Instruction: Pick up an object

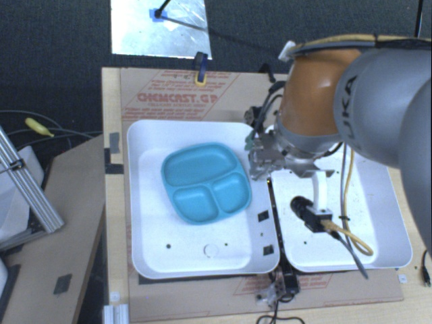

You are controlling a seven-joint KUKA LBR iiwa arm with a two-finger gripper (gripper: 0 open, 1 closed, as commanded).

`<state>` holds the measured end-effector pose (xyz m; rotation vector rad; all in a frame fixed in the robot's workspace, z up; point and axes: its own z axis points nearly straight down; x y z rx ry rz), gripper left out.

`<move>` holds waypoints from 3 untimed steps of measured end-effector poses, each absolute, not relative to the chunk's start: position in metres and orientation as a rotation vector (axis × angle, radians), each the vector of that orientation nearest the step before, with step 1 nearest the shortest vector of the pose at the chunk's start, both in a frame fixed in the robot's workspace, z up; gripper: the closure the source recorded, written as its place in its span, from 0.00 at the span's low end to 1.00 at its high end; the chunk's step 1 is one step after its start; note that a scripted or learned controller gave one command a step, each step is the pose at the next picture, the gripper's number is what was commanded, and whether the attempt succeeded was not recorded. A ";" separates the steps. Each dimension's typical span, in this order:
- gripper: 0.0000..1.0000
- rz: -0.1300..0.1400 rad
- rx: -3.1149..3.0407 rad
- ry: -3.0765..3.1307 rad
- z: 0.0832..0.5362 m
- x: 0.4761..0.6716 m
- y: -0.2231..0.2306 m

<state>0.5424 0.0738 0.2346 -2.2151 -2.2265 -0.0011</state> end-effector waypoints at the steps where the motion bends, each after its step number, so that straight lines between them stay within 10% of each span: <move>1: 1.00 0.006 -2.219 -2.219 0.215 0.484 0.061; 2: 1.00 -0.008 -2.207 -2.234 0.245 0.486 0.148; 3: 1.00 -0.004 -2.229 -2.219 0.266 0.488 0.079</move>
